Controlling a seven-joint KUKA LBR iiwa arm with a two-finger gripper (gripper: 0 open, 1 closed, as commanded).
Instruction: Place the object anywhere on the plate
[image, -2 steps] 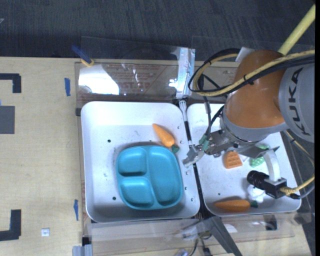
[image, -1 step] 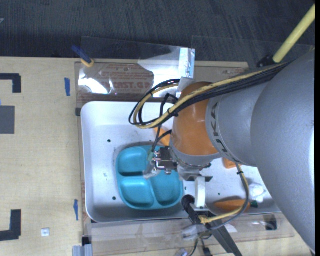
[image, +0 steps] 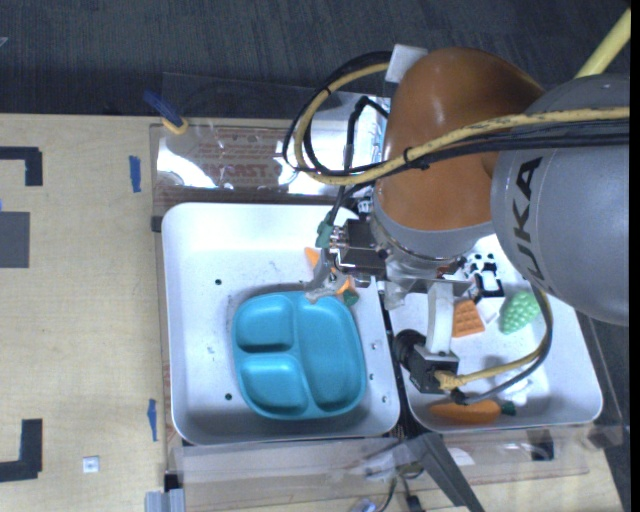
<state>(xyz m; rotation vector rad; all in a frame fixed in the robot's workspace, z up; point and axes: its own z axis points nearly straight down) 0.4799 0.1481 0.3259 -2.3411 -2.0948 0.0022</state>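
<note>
Tool (image: 335, 278) hangs over the far right rim of the blue plate (image: 298, 355) in the left bin (image: 190, 300), clenched on a small orange object (image: 346, 289). Right bin (image: 580, 400) holds a carrot (image: 465, 409) and green toy (image: 519, 312).

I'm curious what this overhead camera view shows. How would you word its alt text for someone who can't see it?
A grey and orange robot arm reaches from the right over two shallow white bins, its gripper at the upper right edge of a blue divided plate in the left bin. The right bin holds toy food, including a carrot, an orange wedge and a green piece.
</note>
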